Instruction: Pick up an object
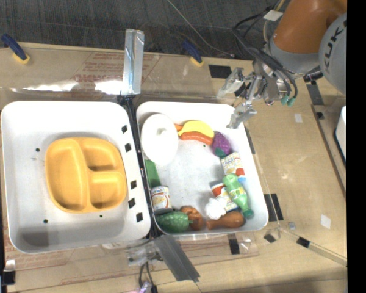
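End effector above the far right corner of the right bin

The end effector [247, 99] hangs over the right bin [186, 163]; whether it is released or clenched cannot be told. In that bin lie a white disc [158, 138], a banana [197, 128], purple grapes [221, 143] and a green bottle [236, 193]. The left bin [24, 127] holds a yellow tray [85, 174].

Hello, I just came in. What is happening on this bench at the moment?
A grey and orange robot arm reaches in from the right, and its gripper hangs above the top right corner of the right bin, with nothing seen between its fingers. That bin holds toy food: a white plate, a banana, purple grapes, a green bottle and others. The left bin holds a yellow divided tray.
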You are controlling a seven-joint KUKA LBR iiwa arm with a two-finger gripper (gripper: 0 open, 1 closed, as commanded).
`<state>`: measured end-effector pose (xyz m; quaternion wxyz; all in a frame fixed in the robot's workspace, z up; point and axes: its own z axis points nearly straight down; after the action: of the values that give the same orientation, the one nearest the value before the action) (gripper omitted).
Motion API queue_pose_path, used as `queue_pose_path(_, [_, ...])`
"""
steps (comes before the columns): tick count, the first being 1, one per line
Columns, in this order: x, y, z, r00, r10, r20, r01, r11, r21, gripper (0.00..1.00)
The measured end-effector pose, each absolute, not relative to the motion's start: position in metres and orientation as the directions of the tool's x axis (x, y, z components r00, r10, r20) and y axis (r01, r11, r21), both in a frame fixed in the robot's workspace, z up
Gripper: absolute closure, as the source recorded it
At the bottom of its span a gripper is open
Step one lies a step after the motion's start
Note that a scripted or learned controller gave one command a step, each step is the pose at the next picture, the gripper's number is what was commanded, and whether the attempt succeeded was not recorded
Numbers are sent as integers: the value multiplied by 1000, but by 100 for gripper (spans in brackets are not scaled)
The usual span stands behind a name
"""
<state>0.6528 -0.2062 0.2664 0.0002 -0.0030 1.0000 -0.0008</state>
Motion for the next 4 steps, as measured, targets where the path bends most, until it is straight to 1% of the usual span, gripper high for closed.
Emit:
queue_pose_path(1, [616, -197, 105, -991, -135, 11, -135, 991, 6, 0])
queue_pose_path(2, [561, -209, 93, -951, -311, -2, -311, 951, -1, 0])
queue_pose_path(3, [509, -209, 93, -956, -295, -2, -295, 956, -1, 0])
queue_pose_path(4, [511, -206, 104, -953, -304, -6, -304, 953, -3, 100])
